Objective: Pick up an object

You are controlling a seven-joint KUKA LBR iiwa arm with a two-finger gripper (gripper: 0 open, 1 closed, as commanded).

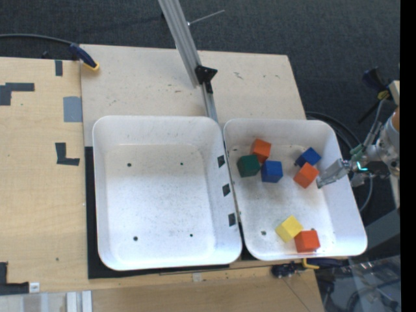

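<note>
The tool [338, 172] is poised at the right rim of the right-hand shallow white bin [344, 236], its spread not discernible. The orange wooden cube [305, 175] lies just left of it, touching a blue cube [309, 156]; a descent centred on orange is advised.

arm [390, 135] cut off at right edge, fingers [331, 174] blurred, their spread unclear
</note>
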